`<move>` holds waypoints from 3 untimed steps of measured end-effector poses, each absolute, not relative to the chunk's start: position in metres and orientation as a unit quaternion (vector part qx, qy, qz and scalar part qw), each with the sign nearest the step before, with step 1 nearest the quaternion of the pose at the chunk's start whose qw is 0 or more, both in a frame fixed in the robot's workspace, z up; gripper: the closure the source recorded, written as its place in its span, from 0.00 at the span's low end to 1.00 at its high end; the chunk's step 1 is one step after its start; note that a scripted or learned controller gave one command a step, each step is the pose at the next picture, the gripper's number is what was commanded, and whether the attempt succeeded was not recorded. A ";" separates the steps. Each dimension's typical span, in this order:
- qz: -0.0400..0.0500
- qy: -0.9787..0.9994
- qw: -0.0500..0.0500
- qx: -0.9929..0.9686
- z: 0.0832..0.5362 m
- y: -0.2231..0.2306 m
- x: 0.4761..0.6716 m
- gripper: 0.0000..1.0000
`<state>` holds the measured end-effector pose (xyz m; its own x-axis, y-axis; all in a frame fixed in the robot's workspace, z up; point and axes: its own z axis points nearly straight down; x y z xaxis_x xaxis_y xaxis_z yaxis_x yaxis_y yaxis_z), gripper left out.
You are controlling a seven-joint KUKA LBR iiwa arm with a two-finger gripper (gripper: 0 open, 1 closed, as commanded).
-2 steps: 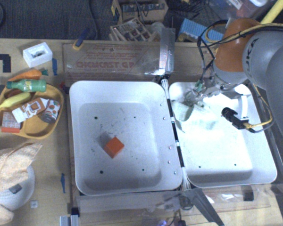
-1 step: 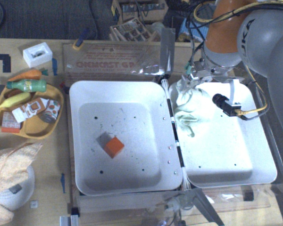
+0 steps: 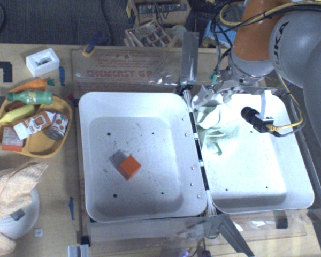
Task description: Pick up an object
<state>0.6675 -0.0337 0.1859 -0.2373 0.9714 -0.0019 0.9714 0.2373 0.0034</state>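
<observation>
Orange block [image 3: 130, 167] lies in the left bin [image 3: 96, 108], a little below and left of that bin's middle, one corner pointing down. A small grey piece [image 3: 117, 158] sits touching its upper left side. Dark specks are scattered over the bin floor around them.

Right bin [image 3: 267, 189] holds a pale green, crumpled object [image 3: 211, 127] against its upper left corner, close to the wall shared with the left bin; strong glare washes out the upper part of this bin, so the object's shape is hard to read.

Arm [image 3: 289, 31] reaches in from the upper right, grey body with the orange band [image 3: 259, 23] turned toward the camera, wrist bent down over the top left corner of the right bin. Hand [image 3: 214, 92] sits low just above the green object, well apart from the orange block. How its grip stands: cannot tell, glare and the wrist hide it. A black fitting [image 3: 255, 118] with a yellow cable [image 3: 286, 126] hangs just right of the hand.

On the worktop [image 3: 53, 197] left of the bins, a yellow bowl [image 3: 40, 146] holds toy food and small packets; a white box [image 3: 43, 61] lies above it.
</observation>
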 end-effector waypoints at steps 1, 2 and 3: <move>0.001 0.777 0.003 0.630 0.186 -0.088 0.666 0.00; 0.002 0.804 0.004 0.594 0.099 -0.109 0.669 0.00; 0.001 0.839 0.001 0.545 0.107 -0.102 0.600 0.00</move>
<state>0.5999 -0.1022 0.1070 -0.4065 0.9136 -0.0002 0.9136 0.4065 0.0017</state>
